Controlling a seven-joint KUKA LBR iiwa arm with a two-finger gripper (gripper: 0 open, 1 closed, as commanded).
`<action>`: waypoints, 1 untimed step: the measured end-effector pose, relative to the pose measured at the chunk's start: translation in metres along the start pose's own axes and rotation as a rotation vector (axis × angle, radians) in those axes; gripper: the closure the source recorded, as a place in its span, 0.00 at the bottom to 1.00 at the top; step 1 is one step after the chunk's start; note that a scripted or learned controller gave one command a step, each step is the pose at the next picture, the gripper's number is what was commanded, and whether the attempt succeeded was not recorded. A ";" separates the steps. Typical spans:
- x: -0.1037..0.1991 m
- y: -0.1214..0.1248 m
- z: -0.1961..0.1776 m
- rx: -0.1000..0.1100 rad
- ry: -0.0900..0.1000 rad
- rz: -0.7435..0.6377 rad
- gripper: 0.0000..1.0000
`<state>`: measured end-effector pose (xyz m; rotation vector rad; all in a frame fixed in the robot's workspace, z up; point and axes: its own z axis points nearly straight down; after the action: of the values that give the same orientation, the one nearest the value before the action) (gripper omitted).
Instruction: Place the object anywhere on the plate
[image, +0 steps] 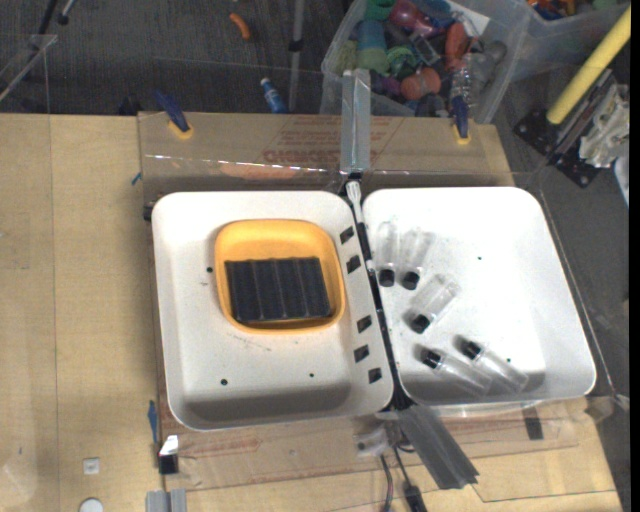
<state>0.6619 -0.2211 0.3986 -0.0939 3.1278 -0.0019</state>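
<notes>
An orange square plate (232, 246) lies in the left white bin (180, 300), and a dark ribbed rectangular block (277, 289) rests flat on its middle. In the right white bin (520, 260) lie several clear plastic vials with black caps: one near the divider (398, 243), one in the middle (432, 300), and two close together toward the front (470, 365).
A row of black clips (362, 300) runs along the divider between the bins. A clear tub of colourful toys (420, 45) stands behind the bench, with a yellow tube (592, 62) at the back right. Bare wooden bench (70, 300) lies to the left.
</notes>
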 end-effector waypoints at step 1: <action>-0.006 0.001 0.024 -0.003 0.007 -0.099 1.00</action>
<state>0.6683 -0.2200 0.3746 -0.2494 3.1261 0.0015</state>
